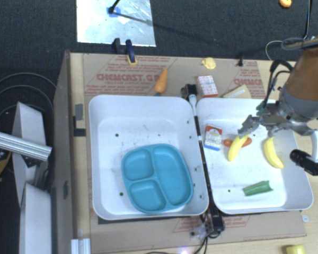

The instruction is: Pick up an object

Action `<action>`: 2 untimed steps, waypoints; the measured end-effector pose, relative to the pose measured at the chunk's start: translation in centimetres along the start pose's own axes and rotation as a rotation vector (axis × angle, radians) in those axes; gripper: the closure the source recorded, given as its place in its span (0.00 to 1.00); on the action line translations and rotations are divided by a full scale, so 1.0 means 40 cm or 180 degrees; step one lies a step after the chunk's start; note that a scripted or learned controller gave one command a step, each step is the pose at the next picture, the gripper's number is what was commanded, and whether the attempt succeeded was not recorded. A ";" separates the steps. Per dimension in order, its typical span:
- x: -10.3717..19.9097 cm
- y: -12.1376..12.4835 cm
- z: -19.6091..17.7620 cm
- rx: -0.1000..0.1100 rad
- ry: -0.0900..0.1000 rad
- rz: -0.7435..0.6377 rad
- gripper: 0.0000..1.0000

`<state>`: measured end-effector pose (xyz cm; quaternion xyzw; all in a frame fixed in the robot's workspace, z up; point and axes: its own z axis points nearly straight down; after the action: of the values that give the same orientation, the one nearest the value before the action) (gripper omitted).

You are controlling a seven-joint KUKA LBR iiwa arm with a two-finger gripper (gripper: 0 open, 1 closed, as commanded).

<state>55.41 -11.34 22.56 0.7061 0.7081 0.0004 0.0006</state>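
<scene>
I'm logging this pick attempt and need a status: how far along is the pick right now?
Done: the arm has reached over the right bin, with the end effector just above a banana. In hand: nothing that I can see; that banana lies on the bin floor, as do the second banana, the green piece and the small carton. Left: grasping one and lifting it.

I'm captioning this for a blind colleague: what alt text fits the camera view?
A grey robot arm's gripper hovers over the right white bin, just above a banana, beside a second banana, a green pepper and a small carton. The left bin holds a blue divided plate.
</scene>
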 end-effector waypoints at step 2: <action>-0.011 0.030 0.327 -0.0004 0.0001 0.0004 1.00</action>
<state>56.65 -11.76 9.47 0.7065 0.7077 0.0009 0.0009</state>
